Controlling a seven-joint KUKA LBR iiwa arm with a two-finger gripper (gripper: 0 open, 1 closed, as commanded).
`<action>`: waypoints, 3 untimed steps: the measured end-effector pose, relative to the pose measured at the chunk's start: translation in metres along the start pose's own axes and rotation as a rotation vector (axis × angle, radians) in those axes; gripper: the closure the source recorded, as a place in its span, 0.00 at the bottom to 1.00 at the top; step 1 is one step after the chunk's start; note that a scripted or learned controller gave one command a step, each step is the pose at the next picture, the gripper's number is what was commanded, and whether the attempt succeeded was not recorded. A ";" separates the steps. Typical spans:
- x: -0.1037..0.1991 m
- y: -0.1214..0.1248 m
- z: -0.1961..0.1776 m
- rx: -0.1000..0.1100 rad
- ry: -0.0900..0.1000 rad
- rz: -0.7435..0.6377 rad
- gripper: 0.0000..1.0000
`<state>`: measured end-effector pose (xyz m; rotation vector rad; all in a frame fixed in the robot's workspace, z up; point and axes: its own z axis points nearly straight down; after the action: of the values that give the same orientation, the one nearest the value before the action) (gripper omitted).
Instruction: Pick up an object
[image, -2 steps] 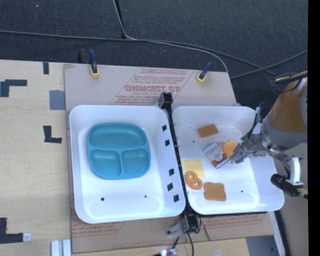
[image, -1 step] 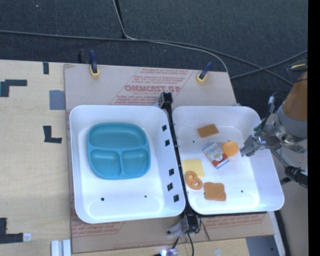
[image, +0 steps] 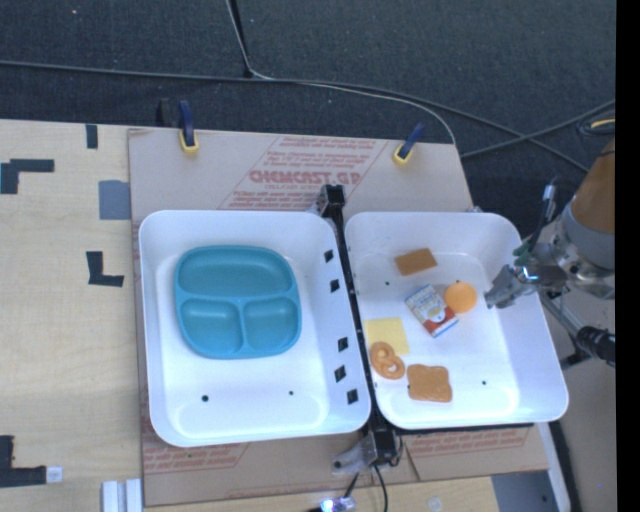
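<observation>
**Six small objects in the right bin**

Lying loose on the white floor of the right-hand bin (image: 520, 395). Toward the back, a flat tan cracker-like rectangle (image: 415, 262), slightly tilted. Near the centre, a small grey-and-red printed carton (image: 430, 309), lying askew, touching a round orange ball (image: 461, 297) on its right. Just left of centre, a thin pale-yellow square slice (image: 386, 334), flat. Overlapping its lower left corner, a small orange pretzel-shaped ring (image: 386, 361). Nearest the front, a flat toast-brown slice (image: 429, 383), just beside the ring.
</observation>
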<state>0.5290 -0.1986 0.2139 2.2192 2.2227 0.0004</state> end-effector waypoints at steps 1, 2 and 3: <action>0.050 0.020 -0.011 0.001 0.002 -0.005 1.00; 0.098 0.044 -0.001 0.002 0.001 -0.004 1.00; 0.140 0.059 -0.009 0.001 0.001 -0.003 1.00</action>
<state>0.5874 -0.0582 0.2224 2.2166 2.2277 0.0001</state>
